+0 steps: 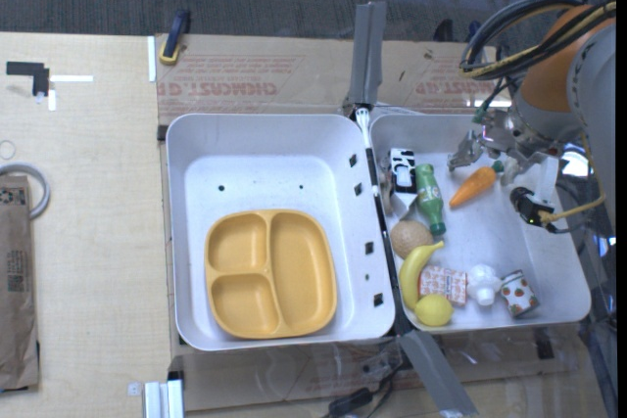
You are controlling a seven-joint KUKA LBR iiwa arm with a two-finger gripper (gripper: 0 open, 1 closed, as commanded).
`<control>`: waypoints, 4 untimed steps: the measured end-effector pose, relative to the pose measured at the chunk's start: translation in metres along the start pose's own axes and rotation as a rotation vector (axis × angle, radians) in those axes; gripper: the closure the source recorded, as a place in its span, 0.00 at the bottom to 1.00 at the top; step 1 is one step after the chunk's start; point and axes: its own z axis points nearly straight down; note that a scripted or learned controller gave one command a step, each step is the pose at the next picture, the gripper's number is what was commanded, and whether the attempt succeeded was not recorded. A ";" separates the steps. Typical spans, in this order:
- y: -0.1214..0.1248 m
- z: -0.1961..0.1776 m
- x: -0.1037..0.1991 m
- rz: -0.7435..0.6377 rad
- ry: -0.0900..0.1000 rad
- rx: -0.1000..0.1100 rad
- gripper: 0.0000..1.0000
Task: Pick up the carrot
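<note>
1. My gripper [480,157] hangs over the far part of the right bin [568,308], just at the carrot [473,186]. I can make out a pale finger [462,155] reaching to the left and darker hardware beside it, but I cannot tell how wide I am spread, nor whether anything is truly between my fingers.
2. The carrot lies just below and beside my fingertips, slanting, its thick green-capped end toward my wrist and its point away toward the bin's middle. It looks as if it rests on the bin floor or barely clear of it; I cannot say which, so I do not count it as held.
3. Further out on the point side stands a green bottle [429,199], near the carrot's tip but apart from it. Beyond that is a black-and-white box [401,167] against the divider.
4. Nearer the front edge, well away from my fingers, lie a brown ball [410,237], a banana [415,267], a lemon [434,310], and some small packets and a cup [518,294].
5. The left bin [186,210] holds a yellow tray [270,272], well apart from me.
6. My judgement: I am at the grasp itself, either about to close or just closing. The next move calls for straddling the carrot across its thick middle, closing firmly, then lifting straight up, keeping clear of the bottle.
</note>
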 end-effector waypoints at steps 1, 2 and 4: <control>0.000 -0.009 0.000 -0.003 -0.002 -0.001 1.00; 0.015 -0.108 0.019 -0.009 0.000 0.001 1.00; -0.011 -0.099 0.100 -0.042 0.000 0.002 1.00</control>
